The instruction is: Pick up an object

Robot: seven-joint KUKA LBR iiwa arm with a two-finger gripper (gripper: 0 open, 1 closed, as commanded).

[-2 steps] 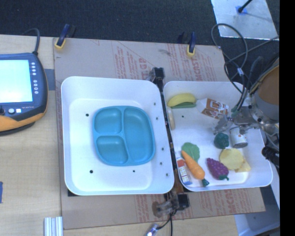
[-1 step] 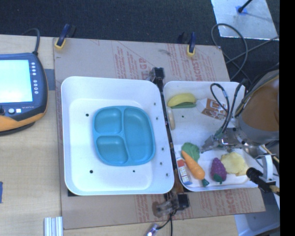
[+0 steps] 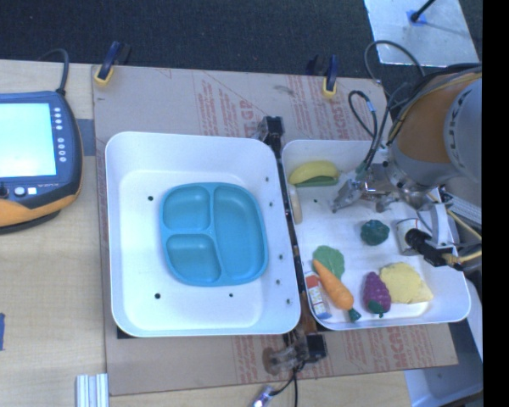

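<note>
The arm reaches in from the right, its orange band sitting above the right bin. The tool hangs low over the upper part of that bin, its metal fingers pointing left, just right of the banana. Nothing is visible between the fingers, but whether they are spread or closed I cannot tell from this angle.

The banana lies at the top of the right bin, near its left wall. Below the tool, a small dark green piece sits near the middle of the bin. Further down, a green leaf touches the top of the carrot, which lies slanted toward the lower right. Beside the carrot stand purple grapes, and just right of them a yellow lump. A small red and white tube lies along the bin's left wall, just left of the carrot.

The left bin holds a blue divided plate with three compartments, roughly in its middle.

Both bins sit on a brown board on the counter. A teach pendant with a lit screen rests at the counter's left edge, well apart from the bins.
</note>
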